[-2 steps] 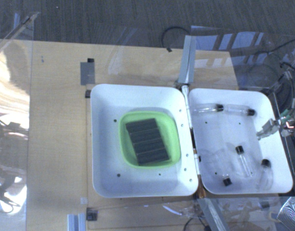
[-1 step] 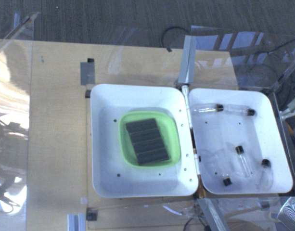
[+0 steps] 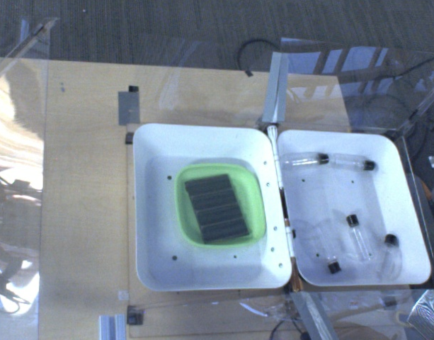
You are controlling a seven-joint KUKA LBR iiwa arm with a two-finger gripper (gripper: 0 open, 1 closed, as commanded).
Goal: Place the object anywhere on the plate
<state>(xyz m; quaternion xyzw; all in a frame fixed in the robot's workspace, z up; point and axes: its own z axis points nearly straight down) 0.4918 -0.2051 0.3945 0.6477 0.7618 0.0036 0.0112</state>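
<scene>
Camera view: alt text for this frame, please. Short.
A dark ridged block lies on a green square plate in the left white bin. The right white bin holds several clear vials with black caps, scattered on its floor.

The table [image 3: 75, 211] has a pale wood-look top, smooth, with a soft sheen where light glares on its left part. Both bins look like white moulded plastic, smooth and faintly glossy: the left bin [image 3: 149, 253] and the right bin [image 3: 408, 190]. The plate [image 3: 253, 190] is bright green plastic, smooth and semi-matt. On it lies a dark grey block [image 3: 217, 207], matt and ribbed. The vials [image 3: 356, 236] are clear and glassy with black caps. The upright post [image 3: 275, 94] looks like brushed grey metal.
</scene>
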